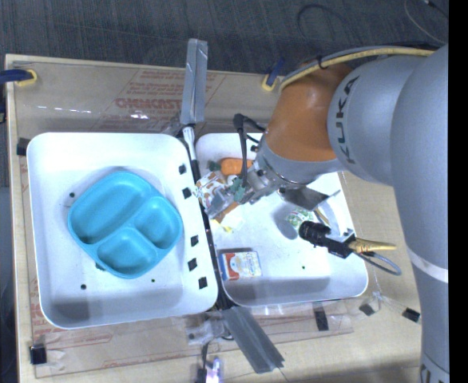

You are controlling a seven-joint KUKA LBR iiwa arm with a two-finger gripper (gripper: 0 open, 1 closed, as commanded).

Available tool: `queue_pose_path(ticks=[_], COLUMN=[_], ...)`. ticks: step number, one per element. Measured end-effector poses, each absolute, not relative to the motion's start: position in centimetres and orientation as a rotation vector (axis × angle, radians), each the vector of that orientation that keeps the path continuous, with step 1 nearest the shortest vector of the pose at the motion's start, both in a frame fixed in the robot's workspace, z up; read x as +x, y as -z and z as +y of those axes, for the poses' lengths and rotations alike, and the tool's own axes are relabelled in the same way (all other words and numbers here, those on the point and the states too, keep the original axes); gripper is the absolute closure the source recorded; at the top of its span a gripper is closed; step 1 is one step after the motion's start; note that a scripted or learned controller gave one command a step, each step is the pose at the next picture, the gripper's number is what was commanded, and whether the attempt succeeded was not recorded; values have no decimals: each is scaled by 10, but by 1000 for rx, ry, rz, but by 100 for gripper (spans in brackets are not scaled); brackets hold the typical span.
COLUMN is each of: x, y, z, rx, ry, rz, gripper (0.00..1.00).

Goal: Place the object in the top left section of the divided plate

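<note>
A blue divided plate [124,223] with three sections lies in the left bin [50,294]. My gripper [240,190] is low over the left side of the right bin [342,274], close to the wall between the bins. A crumpled, shiny, multicoloured wrapper [212,191] sits right at the gripper's tip; whether it is gripped I cannot tell. The arm's orange band and grey wrist hide the back of the right bin.
An orange object [232,166] lies just behind the gripper. A small red, white and blue box [240,264] rests near the right bin's front. A small green and white item [301,217] lies under the wrist. Black clips line the wall between the bins.
</note>
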State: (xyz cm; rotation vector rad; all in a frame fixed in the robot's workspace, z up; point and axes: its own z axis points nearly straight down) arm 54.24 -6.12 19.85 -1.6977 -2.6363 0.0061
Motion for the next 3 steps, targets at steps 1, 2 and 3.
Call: queue_pose_path(ticks=[1, 2, 3], x=[542, 542, 575], y=[-188, -188, -189], z=[-10, -10, -54], rx=[-1692, -1693, -1721], ry=[-7, -7, -6], rz=[-2639, -2639, -2623], gripper=[100, 0, 0])
